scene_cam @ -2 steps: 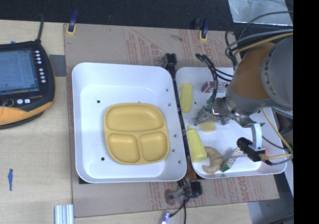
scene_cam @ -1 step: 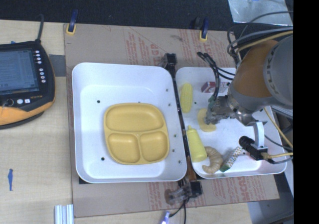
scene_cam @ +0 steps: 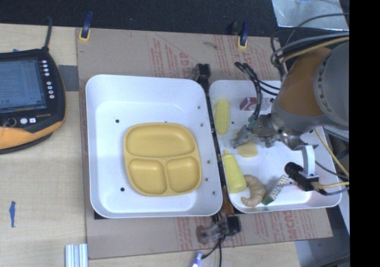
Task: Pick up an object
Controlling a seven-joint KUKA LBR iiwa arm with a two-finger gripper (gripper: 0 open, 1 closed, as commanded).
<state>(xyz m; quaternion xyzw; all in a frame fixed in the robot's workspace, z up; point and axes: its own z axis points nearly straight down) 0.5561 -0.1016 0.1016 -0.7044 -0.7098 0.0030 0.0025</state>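
A: Quick one. Where's your gripper [scene_cam: 244, 136]?

B: Low in the right bin [scene_cam: 332, 203], left of centre, on the end of the arm [scene_cam: 309, 91] that comes in from the right. Dark clutter and cables around it. You can't tell from this angle whether it is open or closed, and nothing is seen held.

A: What's closest to it?

B: A pale yellow block [scene_cam: 248, 151], just below the gripper tip, touching or nearly touching; too tight to call. It lies flat on the bin floor.

A: Other pickables?

B: All in the same bin. Corn cob [scene_cam: 222, 115] lies along the left wall, upper part. Yellow bottle [scene_cam: 233, 172] lies along that wall lower down. Croissant [scene_cam: 253, 190] is at the bottom edge, just beside the bottle's lower end. A striped packet [scene_cam: 276, 188] sits right of the croissant. A small red and white item [scene_cam: 248, 104] is above the gripper, partly behind cables.

A: Left bin [scene_cam: 107, 141]?

B: It holds a yellow divided plate [scene_cam: 161, 158], flat and about central. You've got a teach pendant [scene_cam: 27, 97] on the bench at far left, well apart from both bins.
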